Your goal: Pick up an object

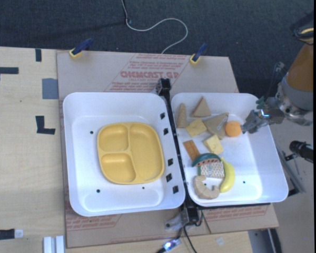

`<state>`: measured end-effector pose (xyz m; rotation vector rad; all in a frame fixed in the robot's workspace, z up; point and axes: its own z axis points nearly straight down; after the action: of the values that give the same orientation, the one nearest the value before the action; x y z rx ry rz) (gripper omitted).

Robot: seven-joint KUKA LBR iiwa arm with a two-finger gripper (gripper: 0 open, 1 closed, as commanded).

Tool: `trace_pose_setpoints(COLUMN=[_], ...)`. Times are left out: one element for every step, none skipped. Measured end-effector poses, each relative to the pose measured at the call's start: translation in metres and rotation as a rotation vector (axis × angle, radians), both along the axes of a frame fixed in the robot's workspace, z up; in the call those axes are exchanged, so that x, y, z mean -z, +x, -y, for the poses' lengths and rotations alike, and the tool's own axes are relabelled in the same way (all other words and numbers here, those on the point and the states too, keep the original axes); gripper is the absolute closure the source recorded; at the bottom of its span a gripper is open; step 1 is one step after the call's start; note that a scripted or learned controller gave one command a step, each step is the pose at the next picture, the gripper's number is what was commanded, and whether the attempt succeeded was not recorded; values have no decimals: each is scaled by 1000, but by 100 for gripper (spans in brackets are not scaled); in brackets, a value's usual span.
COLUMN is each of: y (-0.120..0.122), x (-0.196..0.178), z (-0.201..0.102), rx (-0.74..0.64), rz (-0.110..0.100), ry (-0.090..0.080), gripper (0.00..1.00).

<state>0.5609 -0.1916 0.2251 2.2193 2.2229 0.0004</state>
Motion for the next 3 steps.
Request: trace_pose_setpoints(y=[-12, -9, -21], x=[9, -6, -6], z=[-55, -108, -127], rx=[-4, -6, -2], rz=[-3, -1, -4], ry=[2, 2, 1], gripper=[100, 100, 100])
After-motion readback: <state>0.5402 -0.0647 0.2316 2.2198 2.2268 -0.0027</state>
